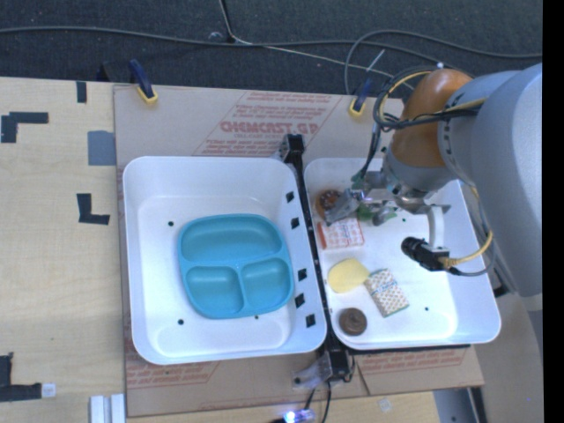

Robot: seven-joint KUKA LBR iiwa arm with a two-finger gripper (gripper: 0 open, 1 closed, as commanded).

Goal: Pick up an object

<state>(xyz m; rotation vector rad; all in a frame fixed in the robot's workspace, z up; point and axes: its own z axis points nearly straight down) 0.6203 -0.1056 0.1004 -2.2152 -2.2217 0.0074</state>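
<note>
In the right bin [467, 324] lie several small objects. A brown crumpled item [331, 203] sits at the far left corner, with a red-and-white packet [342, 233] just in front of it. Nearer the front are a yellow lump [347, 275], a patterned packet [386, 292] and a brown round disc [353, 322]. My gripper [368, 204] hangs low over the far part of this bin, right beside the brown crumpled item and just above the red-and-white packet. I see nothing held in it.
The left bin [145, 236] holds a blue divided plate [234, 264]. A black divider [304, 236] runs between the bins. The grey arm and orange band [423, 117] cover the right bin's far right side. Cables trail across the dark floor behind the bench.
</note>
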